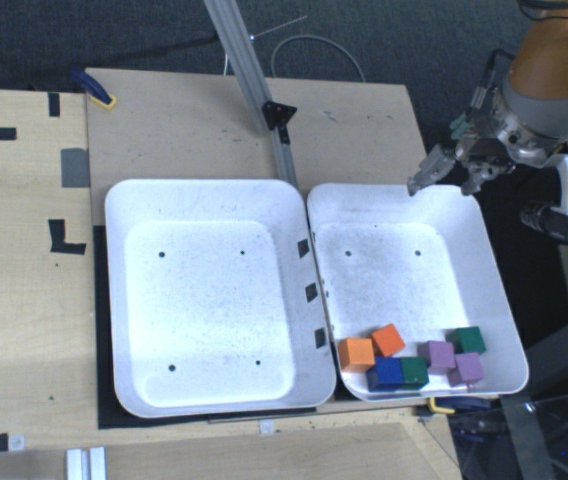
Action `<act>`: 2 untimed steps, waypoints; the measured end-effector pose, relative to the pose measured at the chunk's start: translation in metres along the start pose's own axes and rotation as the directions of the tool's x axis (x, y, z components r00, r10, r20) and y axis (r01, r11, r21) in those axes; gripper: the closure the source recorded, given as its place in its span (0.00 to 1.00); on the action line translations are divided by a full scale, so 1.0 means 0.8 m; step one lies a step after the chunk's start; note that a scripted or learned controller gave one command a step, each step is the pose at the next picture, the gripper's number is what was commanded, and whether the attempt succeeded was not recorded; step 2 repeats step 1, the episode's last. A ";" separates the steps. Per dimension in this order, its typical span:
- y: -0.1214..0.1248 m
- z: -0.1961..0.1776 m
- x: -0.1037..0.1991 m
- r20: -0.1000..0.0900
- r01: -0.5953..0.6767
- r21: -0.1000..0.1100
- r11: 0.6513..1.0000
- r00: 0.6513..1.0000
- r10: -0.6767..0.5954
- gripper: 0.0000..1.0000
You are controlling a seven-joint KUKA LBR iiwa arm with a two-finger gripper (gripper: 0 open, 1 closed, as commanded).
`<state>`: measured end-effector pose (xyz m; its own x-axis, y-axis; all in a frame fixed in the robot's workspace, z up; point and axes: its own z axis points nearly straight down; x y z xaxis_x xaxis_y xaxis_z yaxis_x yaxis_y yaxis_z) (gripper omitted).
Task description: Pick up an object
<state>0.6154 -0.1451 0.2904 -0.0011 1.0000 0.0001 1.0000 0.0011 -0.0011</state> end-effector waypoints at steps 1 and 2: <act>0.006 0.115 0.121 -0.004 0.007 0.008 1.000 1.000 -0.007 0.00; 0.006 0.115 0.121 -0.004 0.007 0.008 1.000 1.000 -0.007 0.00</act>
